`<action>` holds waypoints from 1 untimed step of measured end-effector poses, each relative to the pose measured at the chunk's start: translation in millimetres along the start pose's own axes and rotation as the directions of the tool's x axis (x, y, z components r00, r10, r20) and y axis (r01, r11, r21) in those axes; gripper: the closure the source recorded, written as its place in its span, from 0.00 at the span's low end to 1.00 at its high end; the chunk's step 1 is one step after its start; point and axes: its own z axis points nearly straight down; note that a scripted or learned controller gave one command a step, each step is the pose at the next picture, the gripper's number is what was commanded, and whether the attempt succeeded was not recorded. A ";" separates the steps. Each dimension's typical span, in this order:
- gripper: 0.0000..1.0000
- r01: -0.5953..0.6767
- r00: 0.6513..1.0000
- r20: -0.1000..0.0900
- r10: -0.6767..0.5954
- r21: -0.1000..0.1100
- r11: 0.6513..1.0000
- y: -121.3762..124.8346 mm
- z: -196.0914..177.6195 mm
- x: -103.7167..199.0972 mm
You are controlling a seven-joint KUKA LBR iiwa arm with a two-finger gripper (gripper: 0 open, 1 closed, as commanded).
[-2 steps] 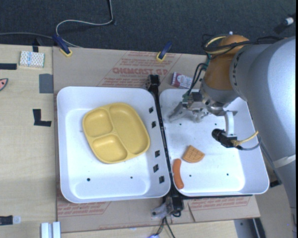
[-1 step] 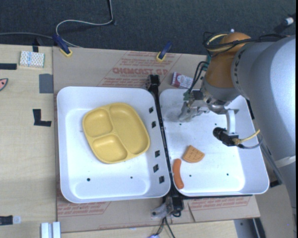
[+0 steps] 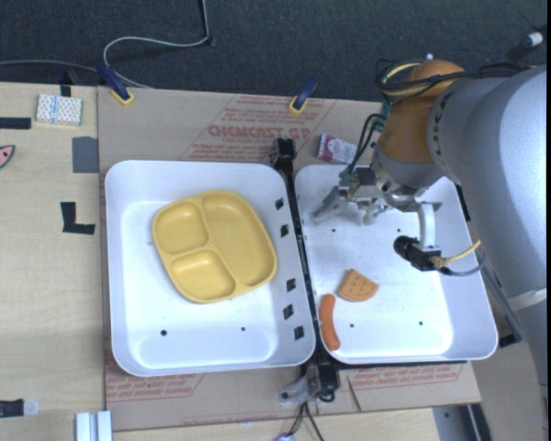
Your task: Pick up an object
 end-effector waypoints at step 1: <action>1.00 0.001 1.000 -0.002 -0.001 0.001 1.000 0.0 -9.3 1.0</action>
